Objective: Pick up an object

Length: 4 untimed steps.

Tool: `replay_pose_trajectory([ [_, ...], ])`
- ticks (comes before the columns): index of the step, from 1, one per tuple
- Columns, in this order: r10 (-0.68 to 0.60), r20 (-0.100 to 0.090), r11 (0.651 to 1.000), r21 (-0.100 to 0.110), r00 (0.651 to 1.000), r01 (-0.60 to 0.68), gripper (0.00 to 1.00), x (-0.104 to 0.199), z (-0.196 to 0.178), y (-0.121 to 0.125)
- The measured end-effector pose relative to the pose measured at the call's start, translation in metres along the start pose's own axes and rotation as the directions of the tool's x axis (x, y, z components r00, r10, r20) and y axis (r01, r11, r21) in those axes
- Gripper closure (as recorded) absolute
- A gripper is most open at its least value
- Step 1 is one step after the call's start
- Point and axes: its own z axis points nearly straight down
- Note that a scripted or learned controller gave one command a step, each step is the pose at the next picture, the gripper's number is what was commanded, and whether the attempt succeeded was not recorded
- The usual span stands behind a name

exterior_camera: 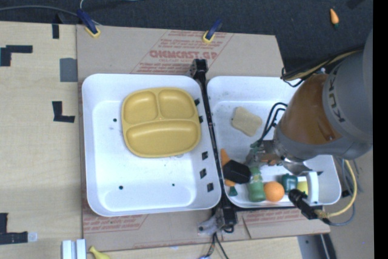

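A jumble of small objects is sitting in the near part of the right bin (242,87): an orange ball (274,191) gleaming beside a green bottle-shaped piece (256,188), a black lump (237,171) lying to their left, and a thin orange piece (225,158) poking up just behind it. A pale tan sponge-like block (246,121) is resting apart, farther back. The gripper (267,154) is hanging over that pile, just above the green piece; its state I cannot tell. Over in the left bin (97,148), a yellow divided tray (161,121) is lying flat.
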Motion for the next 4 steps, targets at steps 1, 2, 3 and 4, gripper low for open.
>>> replay_pose_trajectory([
  [1, 0.002, 0.004, 1.0, -0.002, 1.0, -0.002, 0.0, -0.002, 0.0, 0.0],
  [2, 0.0, 0.001, 1.0, 0.001, 1.0, 0.0, 1.0, -0.001, -0.009, 0.0],
  [3, 0.0, 0.001, 1.0, 0.001, 1.0, 0.0, 0.0, -0.001, -0.009, 0.0],
  [4, -0.006, -0.01, 1.0, 0.011, 1.0, 0.006, 0.0, -0.016, 0.011, 0.005],
])
